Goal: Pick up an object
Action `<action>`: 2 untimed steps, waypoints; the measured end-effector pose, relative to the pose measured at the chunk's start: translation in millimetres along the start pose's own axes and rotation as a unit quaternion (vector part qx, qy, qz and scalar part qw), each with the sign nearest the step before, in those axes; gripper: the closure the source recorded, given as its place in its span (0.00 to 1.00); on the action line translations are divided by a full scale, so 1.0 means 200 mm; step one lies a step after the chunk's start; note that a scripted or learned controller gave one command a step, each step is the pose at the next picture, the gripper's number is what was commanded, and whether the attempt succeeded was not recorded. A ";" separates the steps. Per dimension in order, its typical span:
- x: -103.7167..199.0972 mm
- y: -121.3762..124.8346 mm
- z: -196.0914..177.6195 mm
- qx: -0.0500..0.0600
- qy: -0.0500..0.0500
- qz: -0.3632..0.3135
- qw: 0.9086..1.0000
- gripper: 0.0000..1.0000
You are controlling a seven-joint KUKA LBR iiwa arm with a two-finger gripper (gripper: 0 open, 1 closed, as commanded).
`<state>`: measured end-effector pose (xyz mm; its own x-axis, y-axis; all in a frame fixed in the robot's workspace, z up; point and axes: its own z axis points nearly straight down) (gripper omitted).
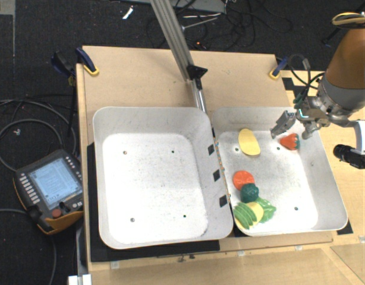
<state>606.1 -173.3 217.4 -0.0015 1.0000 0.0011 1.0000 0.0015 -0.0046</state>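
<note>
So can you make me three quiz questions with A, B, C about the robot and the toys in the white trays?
1. Where are the toys?
A. All in the tray nearer the robot arm
B. All in the tray nearer the grey screen box
C. Some in each tray

2. What colour is the flat oval toy?
A. Blue
B. Yellow
C. Black

3. Where is the robot's hand?
A. Over the floor cables
B. Over the tray by the grey screen box
C. Just above the small red toy

Answers:
1. A, because the yellow oval, the red toy, the orange ball, the dark green ball and the green-and-yellow toy all lie in the right tray.
2. B, it is plain yellow against the white tray.
3. C, the hand sits right over the red toy near the tray's far edge.
</note>
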 end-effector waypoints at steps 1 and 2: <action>0.00 0.00 -0.01 -0.002 -0.001 -0.001 1.000 0.00; 0.03 -0.05 0.27 0.001 0.000 0.001 1.000 0.00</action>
<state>596.7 -168.0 163.4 0.0004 1.0000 0.0012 1.0000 -0.0004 -0.0063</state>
